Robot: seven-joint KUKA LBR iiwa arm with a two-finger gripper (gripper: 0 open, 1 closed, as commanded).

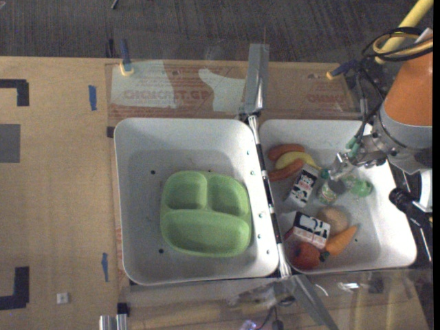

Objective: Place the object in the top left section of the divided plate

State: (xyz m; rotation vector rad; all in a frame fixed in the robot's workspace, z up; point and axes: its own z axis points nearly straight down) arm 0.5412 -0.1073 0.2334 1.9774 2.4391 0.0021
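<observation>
1. Two shallow white bins sit side by side: the left bin (134, 205) and the right bin (392, 243).
2. A wooden bench (55, 184) carries both bins.
3. Strips of blue tape (92, 97) are stuck on the bench, left of the bins.
4. Black corner marks (17, 91) lie near the bench's left edge.
5. Dark carpet (206, 12) runs along the top, beyond the bench.

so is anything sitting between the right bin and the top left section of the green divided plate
Only the raised rims where the two white bins meet. The green divided plate lies in the left bin, its top left section bare.
</observation>
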